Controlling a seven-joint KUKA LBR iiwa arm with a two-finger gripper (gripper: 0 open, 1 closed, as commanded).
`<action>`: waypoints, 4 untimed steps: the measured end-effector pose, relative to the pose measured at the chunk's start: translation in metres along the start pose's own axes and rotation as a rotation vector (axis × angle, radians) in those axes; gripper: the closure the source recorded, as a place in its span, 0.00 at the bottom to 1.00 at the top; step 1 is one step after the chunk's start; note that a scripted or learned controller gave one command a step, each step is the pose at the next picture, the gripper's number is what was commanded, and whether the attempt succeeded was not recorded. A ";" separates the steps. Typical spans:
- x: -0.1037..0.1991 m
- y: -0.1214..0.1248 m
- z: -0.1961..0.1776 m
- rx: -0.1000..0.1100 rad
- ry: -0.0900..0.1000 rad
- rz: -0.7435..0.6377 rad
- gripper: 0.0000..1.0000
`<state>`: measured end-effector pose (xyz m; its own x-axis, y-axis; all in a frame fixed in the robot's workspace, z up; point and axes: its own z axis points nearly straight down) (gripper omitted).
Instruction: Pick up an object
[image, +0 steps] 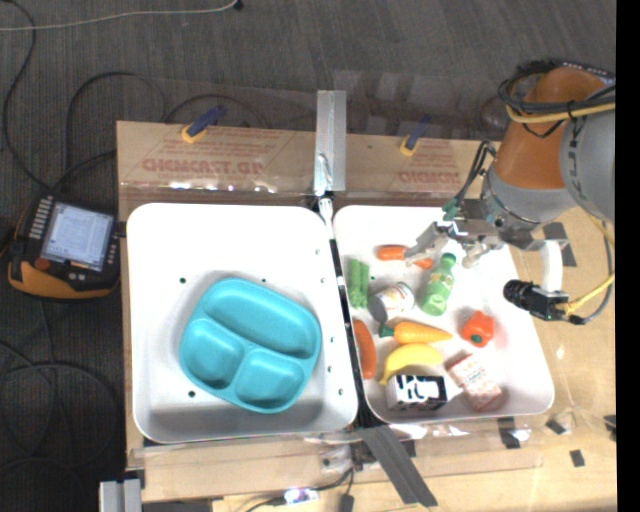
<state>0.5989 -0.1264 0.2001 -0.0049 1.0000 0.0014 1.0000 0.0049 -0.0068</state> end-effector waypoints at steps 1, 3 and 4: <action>-0.060 0.015 0.109 -0.003 0.001 0.168 0.00; -0.043 -0.008 0.105 -0.013 -0.003 0.184 1.00; 0.022 0.012 0.014 -0.001 -0.002 -0.132 1.00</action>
<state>0.6102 -0.1039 0.1858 -0.1367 0.9906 0.0002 0.9906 0.1367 -0.0061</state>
